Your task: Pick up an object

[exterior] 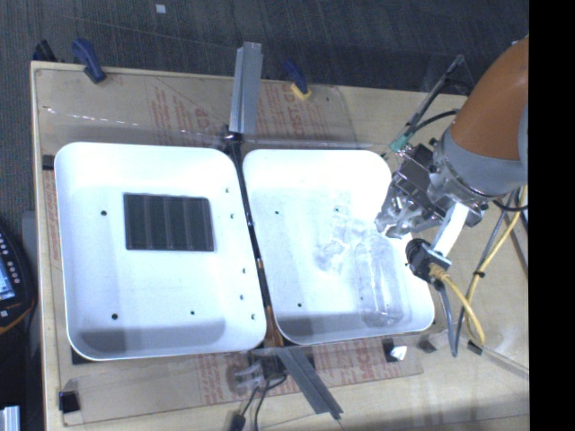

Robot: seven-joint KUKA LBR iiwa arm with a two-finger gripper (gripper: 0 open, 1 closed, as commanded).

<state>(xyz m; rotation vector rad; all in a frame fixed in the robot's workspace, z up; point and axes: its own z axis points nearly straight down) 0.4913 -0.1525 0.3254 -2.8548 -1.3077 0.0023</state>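
The camera view looked down at a slant on a bench (135, 106) carrying two shallow white bins side by side. The left bin (81, 241) held a dark, ribbed rectangular panel (169, 223), lying flat near its middle. The right bin (287, 178) held several clear, see-through objects (346, 241) clustered in its right half; their outlines were faint against the white floor, and the largest, a clear bottle-like item (377, 285), lay lengthwise toward the near right corner. The arm (490, 124), grey with an orange band, entered from the right, and its gripper (395, 218) sat over the right rim of the right bin, just beside the clear objects. Whether it touched them could not be told, and the state of its grip could not be determined from this angle. Blue clamps (90, 61) were fixed along the far edge of the bench.
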